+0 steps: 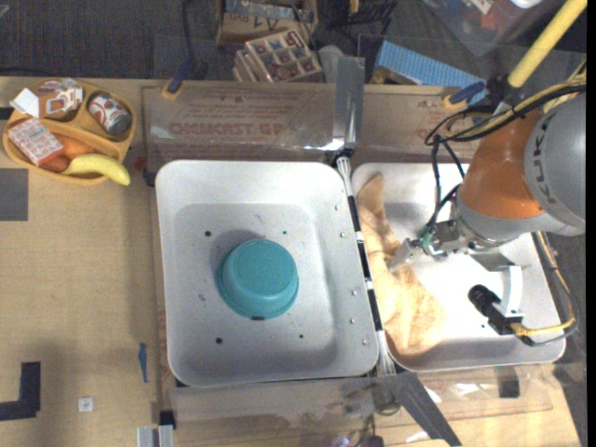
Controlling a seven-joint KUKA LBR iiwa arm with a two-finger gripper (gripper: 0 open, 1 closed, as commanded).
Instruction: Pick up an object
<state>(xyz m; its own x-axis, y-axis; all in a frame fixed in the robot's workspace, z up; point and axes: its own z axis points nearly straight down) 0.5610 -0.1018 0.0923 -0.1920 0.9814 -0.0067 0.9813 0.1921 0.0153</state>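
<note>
Your only clear candidate for pickup is the teal bowl [259,278]. It sits upside down near the middle of the left bin [186,194], resting on the bin floor and apart from every wall. A tan cloth [402,291] lies crumpled along the left side of the right bin [484,352], running from the upper wall down toward the lower left corner.

Your gripper [402,253] is low in the right bin, at or just above the cloth, pointing left. I cannot tell whether it is spread or pressed together, nor whether it touches the cloth. The arm [521,180] reaches in from the right.

Outside the bins, note a yellow tray [19,142] at upper left holding a banana [98,167].
</note>
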